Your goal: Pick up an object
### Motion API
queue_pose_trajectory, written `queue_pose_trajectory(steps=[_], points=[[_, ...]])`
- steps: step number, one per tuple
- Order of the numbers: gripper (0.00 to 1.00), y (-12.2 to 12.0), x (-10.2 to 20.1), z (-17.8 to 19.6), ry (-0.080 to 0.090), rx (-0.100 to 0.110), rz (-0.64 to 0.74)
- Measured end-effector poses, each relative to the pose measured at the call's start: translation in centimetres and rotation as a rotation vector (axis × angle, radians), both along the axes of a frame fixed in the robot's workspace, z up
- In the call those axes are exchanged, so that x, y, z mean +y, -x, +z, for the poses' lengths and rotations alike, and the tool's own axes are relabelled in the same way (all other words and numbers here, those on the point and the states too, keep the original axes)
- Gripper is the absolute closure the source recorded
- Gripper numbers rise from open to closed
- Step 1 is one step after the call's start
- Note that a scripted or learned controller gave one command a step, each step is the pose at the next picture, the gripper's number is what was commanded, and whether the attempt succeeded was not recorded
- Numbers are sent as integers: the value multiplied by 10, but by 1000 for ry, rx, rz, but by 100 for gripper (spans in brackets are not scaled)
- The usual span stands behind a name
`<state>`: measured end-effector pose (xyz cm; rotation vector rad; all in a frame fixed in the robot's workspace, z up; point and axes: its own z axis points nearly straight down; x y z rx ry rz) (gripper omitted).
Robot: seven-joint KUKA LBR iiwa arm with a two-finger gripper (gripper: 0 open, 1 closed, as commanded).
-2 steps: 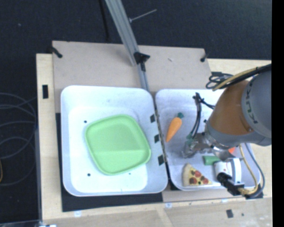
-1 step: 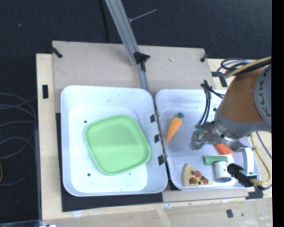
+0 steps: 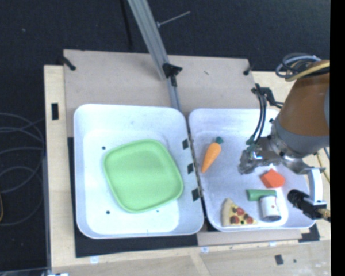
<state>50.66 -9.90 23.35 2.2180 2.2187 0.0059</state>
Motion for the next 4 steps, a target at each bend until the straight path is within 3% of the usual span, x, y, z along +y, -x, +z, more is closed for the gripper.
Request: queue_pose_trajectory(steps=[1, 4], points=[[100, 0, -1, 38, 1, 5, -1], [100, -25, 155, 34, -1, 6, 4]])
